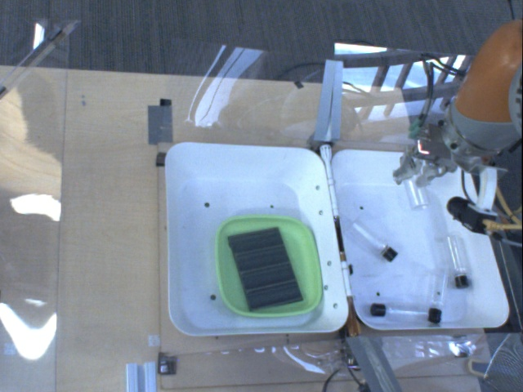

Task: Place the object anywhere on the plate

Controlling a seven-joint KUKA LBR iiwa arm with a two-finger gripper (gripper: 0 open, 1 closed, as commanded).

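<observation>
I have the arm (pixel 490 88) reaching over the right bin (pixel 490 313), its grey wrist hanging above the bin's far edge. To the far side of the gripper (pixel 417 178), across the divider, sits the left bin (pixel 184 243) with the green plate (pixel 304 239), which already carries a dark ribbed block (pixel 263 268).

A clear tube (pixel 417 193) appears to hang right at the gripper's tip, but I cannot tell whether it is truly clamped or only behind it, nor how wide the gripper stands.

Other clear tubes with black caps lie below the gripper on the bin floor: one (pixel 373 243) just beneath, another (pixel 456 261) off to its arm side, two more (pixel 409 310) near the front wall.

My worry: these tubes are slick, round and see-through, so a weak pinch could let one slip during the carry, or it could roll off the plate, crowded by the block.
</observation>
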